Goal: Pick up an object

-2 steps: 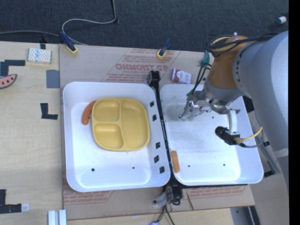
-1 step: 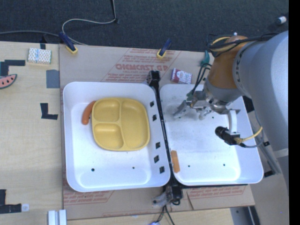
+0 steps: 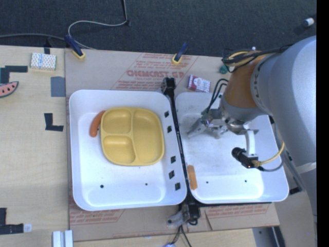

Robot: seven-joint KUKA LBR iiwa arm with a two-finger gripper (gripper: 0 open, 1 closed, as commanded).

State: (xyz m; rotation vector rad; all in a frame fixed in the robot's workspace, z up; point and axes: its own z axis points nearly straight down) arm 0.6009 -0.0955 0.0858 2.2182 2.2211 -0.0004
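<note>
- Hand (image 3: 198,127): low over the right bin (image 3: 267,187) near its left wall; whether open or closed cannot be told, nothing visibly held
- Small orange piece (image 3: 192,177): lies at the right bin's left edge, nearest candidate; judged light and stiff, best pinched across its narrow width
- Yellow divided plate (image 3: 132,136): in the left bin (image 3: 123,192), an orange sausage-like piece (image 3: 95,124) touching its left rim; plate probably rigid, slick, graspable only at the rim

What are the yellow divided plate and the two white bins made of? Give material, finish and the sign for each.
Yellow divided plate: probably moulded plastic, smooth and semi-matte; even colour, rounded compartment ridges, soft highlights.
Left bin and right bin: likely thin formed plastic, smooth with slight sheen; rounded corners and rolled rims. The right bin's floor looks scuffed.
</note>
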